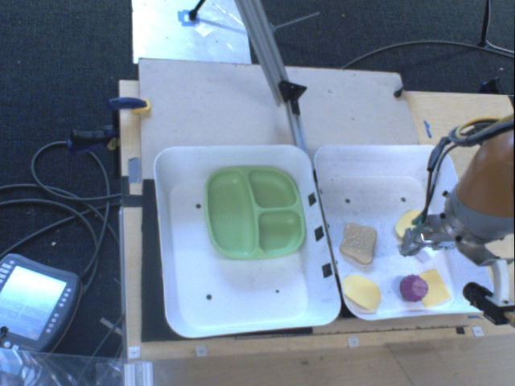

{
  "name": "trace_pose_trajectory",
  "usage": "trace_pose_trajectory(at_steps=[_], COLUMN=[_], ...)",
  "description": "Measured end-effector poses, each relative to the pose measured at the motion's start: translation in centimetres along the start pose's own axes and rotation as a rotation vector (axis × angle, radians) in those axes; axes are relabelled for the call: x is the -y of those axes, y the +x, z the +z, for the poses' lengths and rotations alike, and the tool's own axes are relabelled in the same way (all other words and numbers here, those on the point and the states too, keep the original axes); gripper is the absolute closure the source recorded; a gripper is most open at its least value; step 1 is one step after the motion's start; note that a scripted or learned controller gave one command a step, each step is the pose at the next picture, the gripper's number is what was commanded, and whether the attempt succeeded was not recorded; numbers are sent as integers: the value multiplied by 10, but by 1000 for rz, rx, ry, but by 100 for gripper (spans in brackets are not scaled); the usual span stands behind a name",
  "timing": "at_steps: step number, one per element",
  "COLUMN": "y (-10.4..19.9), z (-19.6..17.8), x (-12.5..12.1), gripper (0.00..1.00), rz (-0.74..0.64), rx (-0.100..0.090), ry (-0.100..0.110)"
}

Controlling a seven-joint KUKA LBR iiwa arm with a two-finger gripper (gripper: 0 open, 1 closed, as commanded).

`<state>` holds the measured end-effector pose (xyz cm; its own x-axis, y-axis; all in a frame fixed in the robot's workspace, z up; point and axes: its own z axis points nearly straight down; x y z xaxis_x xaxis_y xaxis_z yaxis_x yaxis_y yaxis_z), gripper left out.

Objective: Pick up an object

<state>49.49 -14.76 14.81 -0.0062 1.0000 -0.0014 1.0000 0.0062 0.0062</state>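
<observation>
The claw [417,242] hangs low in the right bin [366,171]; I cannot tell its state. A yellow piece [405,224] lies just beside it, partly hidden. The purple object [414,287] is near below it, the bread slice [359,242] to its left.

No text, label, brand, number or sign can be read on anything in view.

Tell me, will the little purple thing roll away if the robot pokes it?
Probably a bit. The purple thing looks round and stubby, so a side nudge could roll it. It seems small and likely light. The yellow piece touching it might stop it.
</observation>
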Motion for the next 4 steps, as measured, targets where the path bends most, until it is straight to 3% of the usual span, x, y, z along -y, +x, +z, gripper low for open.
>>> trace_pose_trajectory(at_steps=[1,2,4], y=[1,1,114], z=[-56,-71,-77], x=[-13,-14,-32], gripper=[100,100,100], rz=[0,0,-6], rx=[1,0,-4], ry=[-2,1,4])
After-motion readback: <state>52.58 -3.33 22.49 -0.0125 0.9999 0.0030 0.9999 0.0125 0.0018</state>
